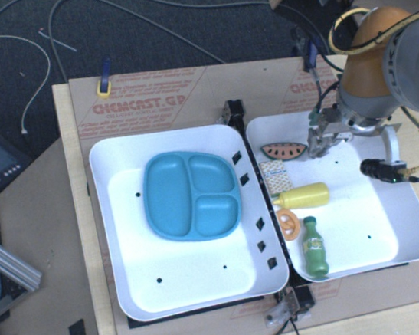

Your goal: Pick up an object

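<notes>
While the arm hangs over the right bin point(406, 243), the scene reads left to right from the central divider point(256, 195) between the bins. Left of the divider, a blue sectioned plate point(192, 195) lies in the left bin point(132, 274). Just right of it sit a watermelon slice point(283, 150), a patterned packet point(274, 175), a yellow bottle point(303, 197), a pretzel point(289, 223) and a green bottle point(313, 246), packed close. Farther right, the gripper point(320, 142) hovers just beside the slice, its fingers looking narrow and holding nothing. Likely risk: descending here, they could nudge the flat slice aside or close on bare bin floor.
</notes>
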`<state>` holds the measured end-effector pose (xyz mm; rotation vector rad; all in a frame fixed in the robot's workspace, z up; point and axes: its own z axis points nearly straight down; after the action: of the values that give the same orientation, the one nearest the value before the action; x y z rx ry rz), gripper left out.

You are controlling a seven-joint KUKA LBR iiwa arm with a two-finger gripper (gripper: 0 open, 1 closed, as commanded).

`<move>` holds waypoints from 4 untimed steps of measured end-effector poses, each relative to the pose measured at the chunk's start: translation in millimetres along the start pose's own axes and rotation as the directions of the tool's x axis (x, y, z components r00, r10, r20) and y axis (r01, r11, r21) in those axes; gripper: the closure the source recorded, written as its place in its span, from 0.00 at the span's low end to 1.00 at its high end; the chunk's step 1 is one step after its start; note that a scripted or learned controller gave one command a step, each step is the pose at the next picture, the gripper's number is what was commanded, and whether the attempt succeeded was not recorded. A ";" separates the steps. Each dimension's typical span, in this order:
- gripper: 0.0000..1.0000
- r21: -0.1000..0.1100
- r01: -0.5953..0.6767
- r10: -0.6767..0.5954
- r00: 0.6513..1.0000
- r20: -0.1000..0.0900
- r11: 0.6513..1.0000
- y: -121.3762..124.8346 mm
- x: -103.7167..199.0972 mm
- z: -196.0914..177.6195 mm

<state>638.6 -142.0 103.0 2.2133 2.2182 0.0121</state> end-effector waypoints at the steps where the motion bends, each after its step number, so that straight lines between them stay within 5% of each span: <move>1: 1.00 0.004 0.000 0.000 1.000 0.000 1.000 5.2 9.5 -50.1; 3: 1.00 0.007 -0.001 0.001 1.000 0.000 1.000 3.6 2.6 -116.2; 4: 1.00 0.014 0.003 -0.003 1.000 -0.003 1.000 -21.1 53.5 -122.4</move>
<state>616.0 -88.6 225.1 2.2188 2.2294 0.0005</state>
